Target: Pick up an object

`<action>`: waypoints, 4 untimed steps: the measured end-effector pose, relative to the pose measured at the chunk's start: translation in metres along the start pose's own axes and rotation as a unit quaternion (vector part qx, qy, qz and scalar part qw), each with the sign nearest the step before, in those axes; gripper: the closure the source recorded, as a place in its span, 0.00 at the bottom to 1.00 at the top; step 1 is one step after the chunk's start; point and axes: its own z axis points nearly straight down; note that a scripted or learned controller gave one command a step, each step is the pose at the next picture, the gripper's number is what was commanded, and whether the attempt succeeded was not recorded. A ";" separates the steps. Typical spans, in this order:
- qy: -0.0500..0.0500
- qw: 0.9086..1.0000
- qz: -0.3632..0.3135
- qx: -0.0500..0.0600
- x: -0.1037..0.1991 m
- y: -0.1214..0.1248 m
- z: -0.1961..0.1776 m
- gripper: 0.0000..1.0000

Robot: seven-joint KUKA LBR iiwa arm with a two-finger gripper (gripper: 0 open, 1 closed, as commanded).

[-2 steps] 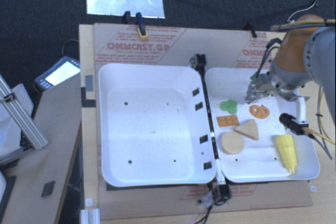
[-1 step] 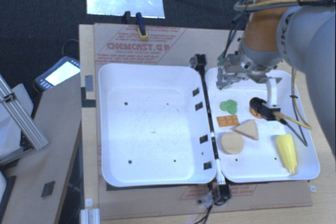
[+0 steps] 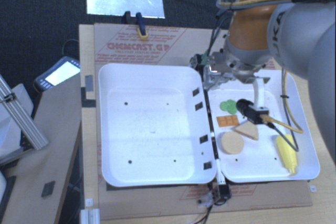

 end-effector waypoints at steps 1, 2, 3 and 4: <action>0.000 1.000 0.000 0.001 0.065 0.001 -0.017 1.00; 0.001 1.000 0.003 -0.006 0.053 -0.052 -0.161 1.00; 0.000 1.000 -0.001 0.004 0.127 -0.112 -0.129 1.00; 0.000 1.000 0.006 -0.002 0.099 -0.109 -0.205 1.00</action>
